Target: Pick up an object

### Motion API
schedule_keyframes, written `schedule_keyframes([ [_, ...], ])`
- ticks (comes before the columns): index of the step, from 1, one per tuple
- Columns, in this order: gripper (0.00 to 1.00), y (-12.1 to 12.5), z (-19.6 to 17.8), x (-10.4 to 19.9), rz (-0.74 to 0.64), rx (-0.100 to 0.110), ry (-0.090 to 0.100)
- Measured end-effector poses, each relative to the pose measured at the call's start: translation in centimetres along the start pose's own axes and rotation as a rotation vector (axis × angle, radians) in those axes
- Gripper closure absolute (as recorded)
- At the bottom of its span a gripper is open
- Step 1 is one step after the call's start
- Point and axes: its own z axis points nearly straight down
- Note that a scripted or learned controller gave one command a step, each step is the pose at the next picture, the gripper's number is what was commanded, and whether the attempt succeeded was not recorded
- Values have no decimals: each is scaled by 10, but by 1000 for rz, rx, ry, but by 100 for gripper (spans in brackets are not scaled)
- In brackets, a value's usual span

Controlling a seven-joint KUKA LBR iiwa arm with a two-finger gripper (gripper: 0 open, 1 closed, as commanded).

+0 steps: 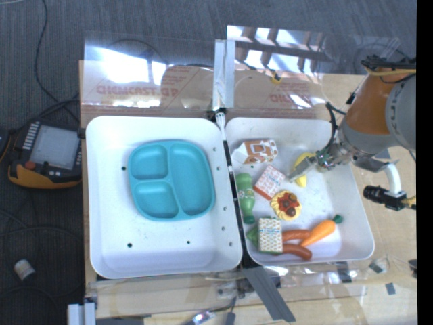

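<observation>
Found sausage (292,251) and carrot (318,231) untouched at right bin's (362,246) front edge. Noted gripper (324,160) low toward far right corner, just beside yellow banana (302,163). Cannot tell grip state. Judged nothing lifted; pick outstanding.

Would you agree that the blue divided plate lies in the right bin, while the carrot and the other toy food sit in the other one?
Not quite: the camera view shows the blue divided plate in the left bin. The carrot and the other toy food sit in the right bin, where the gripper is.
</observation>
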Motion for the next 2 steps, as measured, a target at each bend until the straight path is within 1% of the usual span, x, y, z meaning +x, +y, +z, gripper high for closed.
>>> schedule_keyframes([
  [1, 100, 1, -8, 1, 0, 0, 2],
  [2, 100, 37, -87, 5, 3, 3, -2],
])
